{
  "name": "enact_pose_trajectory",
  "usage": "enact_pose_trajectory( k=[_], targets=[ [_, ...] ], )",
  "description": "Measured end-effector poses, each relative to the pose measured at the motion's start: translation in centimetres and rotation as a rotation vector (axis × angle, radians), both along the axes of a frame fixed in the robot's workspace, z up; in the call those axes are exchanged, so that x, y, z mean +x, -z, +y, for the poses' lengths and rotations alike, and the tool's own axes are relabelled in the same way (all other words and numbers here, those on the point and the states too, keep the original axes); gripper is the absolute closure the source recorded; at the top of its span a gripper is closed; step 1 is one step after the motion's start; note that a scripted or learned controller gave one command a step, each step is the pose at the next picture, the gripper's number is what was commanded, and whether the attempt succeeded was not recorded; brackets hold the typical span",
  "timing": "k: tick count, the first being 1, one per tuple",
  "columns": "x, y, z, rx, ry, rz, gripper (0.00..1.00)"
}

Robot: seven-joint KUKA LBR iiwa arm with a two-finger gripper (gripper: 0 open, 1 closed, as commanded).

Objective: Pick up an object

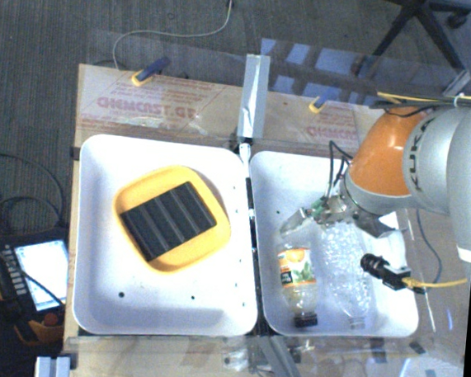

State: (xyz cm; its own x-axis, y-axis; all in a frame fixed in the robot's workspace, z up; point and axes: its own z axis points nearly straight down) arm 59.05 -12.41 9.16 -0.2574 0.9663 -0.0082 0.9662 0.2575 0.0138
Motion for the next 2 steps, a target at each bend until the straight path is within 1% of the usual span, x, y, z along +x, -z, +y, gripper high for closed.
enact_pose_trajectory(
  k=[1,2],
  targets=[
    [-6.5,-0.1,0.7,0.0,-0.11,-0.004,0.0],
    [-9.8,-0.1,-0.6,0.005,0.031,-0.009,0.0]
  ],
)
